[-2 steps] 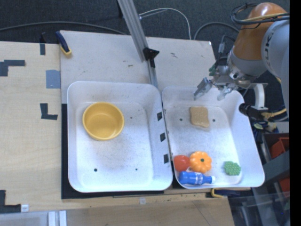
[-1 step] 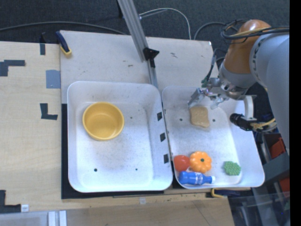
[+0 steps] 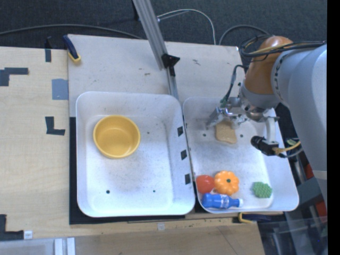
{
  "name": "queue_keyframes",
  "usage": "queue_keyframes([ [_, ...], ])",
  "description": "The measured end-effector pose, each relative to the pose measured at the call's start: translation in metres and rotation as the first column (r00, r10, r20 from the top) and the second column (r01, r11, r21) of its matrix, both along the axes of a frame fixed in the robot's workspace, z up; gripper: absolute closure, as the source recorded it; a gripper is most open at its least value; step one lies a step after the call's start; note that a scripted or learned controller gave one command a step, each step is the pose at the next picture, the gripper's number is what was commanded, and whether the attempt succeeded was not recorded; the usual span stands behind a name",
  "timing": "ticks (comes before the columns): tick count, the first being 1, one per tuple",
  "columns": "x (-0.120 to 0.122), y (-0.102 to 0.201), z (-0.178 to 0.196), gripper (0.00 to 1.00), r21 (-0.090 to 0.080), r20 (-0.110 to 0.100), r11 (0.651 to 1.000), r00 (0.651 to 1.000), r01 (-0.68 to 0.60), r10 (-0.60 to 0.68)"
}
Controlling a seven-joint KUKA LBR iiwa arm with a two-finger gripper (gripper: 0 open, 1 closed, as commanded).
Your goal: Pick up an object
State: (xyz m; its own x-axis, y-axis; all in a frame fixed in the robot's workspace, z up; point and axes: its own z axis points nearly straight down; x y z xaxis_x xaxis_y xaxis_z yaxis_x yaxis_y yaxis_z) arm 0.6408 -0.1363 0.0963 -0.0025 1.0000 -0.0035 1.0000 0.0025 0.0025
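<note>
My gripper (image 3: 227, 119) hangs over the far part of the right bin (image 3: 276, 166), and its fingers look spread open. Just below it, on the near side, a tan bread-like lump (image 3: 227, 135) lies on the bin floor, its top edge level with the fingertips. I cannot see the fingers closed on it. Along the bin's near edge lie a red fruit (image 3: 204, 184), an orange pumpkin (image 3: 227, 181), a blue bottle (image 3: 219, 201) and a small green piece (image 3: 261, 189).
The left bin (image 3: 154, 158) holds a yellow bowl (image 3: 117, 136) in its far left part. A grey metal post (image 3: 154, 28) slants down to the divide between the bins. Cables run along the bench behind the right bin.
</note>
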Motion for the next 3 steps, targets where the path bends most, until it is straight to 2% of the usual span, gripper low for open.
queue_keyframes([
  [1,0.001,0.001,0.012,1.0,0.001,0.002,1.0,1.0,-0.001,0.001],
  [2,-0.001,0.009,0.058,1.0,0.003,0.001,1.0,1.0,0.0,0.0],
  [3,-0.006,0.003,0.118,1.0,0.002,0.003,1.0,1.0,0.002,-0.002],
])
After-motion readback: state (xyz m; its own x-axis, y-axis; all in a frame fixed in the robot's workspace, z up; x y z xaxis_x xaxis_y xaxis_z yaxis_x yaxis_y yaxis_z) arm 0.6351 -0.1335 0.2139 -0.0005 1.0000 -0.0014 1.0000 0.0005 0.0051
